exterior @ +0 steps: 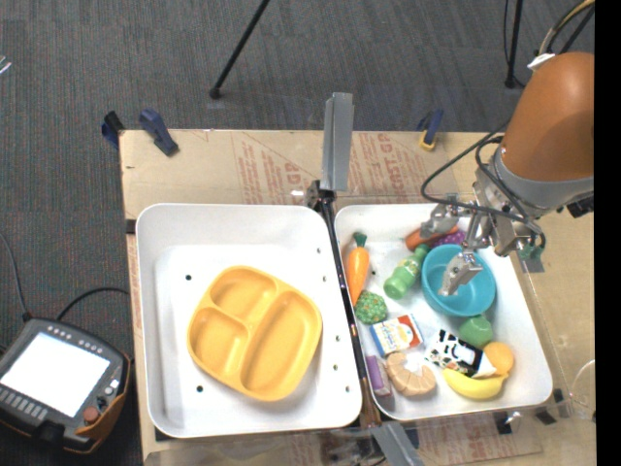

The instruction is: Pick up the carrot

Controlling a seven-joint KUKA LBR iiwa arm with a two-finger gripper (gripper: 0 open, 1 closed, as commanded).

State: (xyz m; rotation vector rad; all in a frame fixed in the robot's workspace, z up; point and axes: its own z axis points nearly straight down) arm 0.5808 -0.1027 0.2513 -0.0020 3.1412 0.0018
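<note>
The carrot [357, 268] is seen lying against the left wall of the right bin [539, 357], its long axis running near-far, green top away from the camera. The jaws [459, 276], apparently apart and empty, are held over the blue bowl [475, 299], so the carrot lies well to their left in the view. A yellow plate [254, 332] is held in the left bin [155, 260].

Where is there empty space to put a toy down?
Bare floor rings the yellow divided plastic plate in the left white bin, widest along its top edge. The right white bin is crowded; a small patch lies above the orange toy carrot.
</note>
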